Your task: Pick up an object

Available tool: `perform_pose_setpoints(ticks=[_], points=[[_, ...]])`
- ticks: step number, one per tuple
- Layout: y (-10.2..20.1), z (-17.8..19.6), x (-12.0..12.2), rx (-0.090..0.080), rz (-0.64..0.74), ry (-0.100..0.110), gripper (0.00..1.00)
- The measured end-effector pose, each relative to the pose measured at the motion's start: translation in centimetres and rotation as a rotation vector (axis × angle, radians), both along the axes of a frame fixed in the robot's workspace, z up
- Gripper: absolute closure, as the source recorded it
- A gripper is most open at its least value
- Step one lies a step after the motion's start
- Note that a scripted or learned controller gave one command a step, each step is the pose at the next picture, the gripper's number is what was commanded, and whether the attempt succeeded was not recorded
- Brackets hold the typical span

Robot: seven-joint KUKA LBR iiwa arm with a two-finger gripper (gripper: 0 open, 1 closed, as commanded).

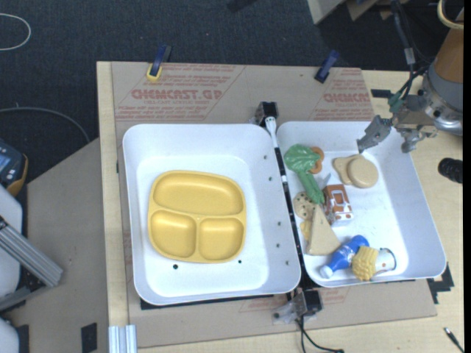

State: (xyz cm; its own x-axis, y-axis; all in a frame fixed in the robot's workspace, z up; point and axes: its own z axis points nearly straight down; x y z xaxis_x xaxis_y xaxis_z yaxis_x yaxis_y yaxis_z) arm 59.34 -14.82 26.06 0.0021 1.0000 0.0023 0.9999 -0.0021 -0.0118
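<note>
Fingers: the grey two-finger gripper (388,134) hangs spread, pinching nothing.
Target offset: the round tan cookie-shaped toy (358,172) lies just left and nearer.

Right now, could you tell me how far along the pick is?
Nothing looks picked yet. The gripper hangs open over the far side of the right bin, just above the tan round cookie, with nothing between its fingers. The green leafy toy, blue bottle and corn cob lie in that bin. Left: descend, close on one object, lift.
</note>
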Motion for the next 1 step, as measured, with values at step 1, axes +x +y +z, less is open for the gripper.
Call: perform_pose_setpoints(ticks=[1], points=[[0.01,0.57,0.20,-0.002,0.002,-0.011,0.00]])
